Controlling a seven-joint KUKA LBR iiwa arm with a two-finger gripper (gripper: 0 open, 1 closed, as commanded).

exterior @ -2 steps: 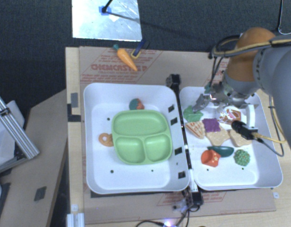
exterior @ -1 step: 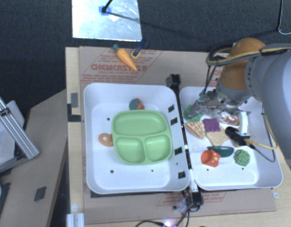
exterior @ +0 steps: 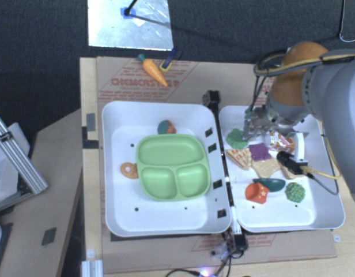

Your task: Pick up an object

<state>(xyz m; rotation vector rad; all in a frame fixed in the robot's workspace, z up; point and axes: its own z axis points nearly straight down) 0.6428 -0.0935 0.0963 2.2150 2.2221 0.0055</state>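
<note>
My gripper [exterior: 252, 127] hangs low over the far left part of the right bin [exterior: 324, 212], reaching in from the right. Just below it lie a green leaf-shaped toy [exterior: 235, 137], a waffle-patterned wedge [exterior: 240, 157] and a purple piece [exterior: 259, 152]. A red-and-white wrapped item [exterior: 281, 141] sits under the wrist. Nearer the front are a tan toast slice [exterior: 267, 168], a red pepper with a star [exterior: 257, 193], a dark teal piece [exterior: 274, 183] and a broccoli [exterior: 295, 192]. I see nothing lifted off the bin floor.
The left bin [exterior: 117, 212] holds a green divided plate [exterior: 172, 166], a small pretzel [exterior: 129, 170] and a teal-and-orange toy [exterior: 165, 127]. A toy carrot [exterior: 154, 72] lies on the cardboard behind the bins. A yellow cable [exterior: 321, 175] trails from the arm across the right bin.
</note>
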